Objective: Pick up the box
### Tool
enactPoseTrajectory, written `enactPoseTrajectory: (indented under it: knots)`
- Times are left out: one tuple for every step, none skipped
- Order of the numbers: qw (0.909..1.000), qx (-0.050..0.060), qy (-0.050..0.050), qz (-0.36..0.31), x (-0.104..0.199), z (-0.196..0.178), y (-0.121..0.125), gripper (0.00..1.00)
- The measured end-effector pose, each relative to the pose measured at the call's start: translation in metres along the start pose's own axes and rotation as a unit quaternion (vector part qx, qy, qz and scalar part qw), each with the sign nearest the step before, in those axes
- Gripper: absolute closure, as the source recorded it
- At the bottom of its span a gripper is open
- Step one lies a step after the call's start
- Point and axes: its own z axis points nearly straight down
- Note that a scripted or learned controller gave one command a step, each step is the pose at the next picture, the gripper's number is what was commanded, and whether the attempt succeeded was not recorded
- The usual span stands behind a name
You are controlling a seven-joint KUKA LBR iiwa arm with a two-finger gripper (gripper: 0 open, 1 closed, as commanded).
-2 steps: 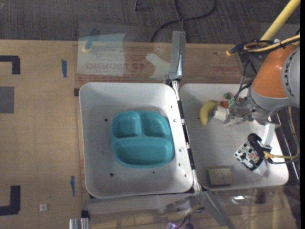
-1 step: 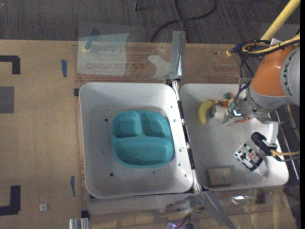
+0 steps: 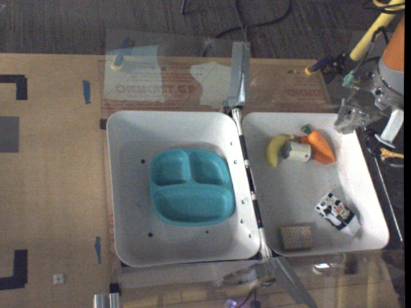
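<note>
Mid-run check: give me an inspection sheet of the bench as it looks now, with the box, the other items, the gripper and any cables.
Surface: wooden bench bearing two shallow white bins, left bin and right bin, side by side.
Job's things: black-and-white patterned box lying in the right bin near its right wall, untouched.
Clutter: banana, small grey-white cylinder and carrot clustered at the right bin's far end; tan block at its near edge; teal divided plate in the left bin.
Grippers: gripper above the right bin's far right corner, apart from the box; nothing seen in it.
Cables: black cable looped on the floor beyond the bench.
Surroundings: blue tape marks on the bench; dark carpet.
</note>
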Motion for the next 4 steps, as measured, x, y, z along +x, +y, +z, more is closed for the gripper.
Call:
enactPoseTrajectory:
  knots:
    - [0.9709, 0.000, 0.000, 0.240, -0.012, -0.128, 0.053, 1.00]
    - [0.9787, 0.002, 0.000, 0.205, -0.008, -0.122, 0.029, 1.00]
    - [0.9796, 0.002, -0.001, 0.201, -0.003, -0.133, 0.029, 1.00]
    - [0.9969, -0.001, 0.000, 0.079, -0.008, -0.196, 0.046, 1.00]
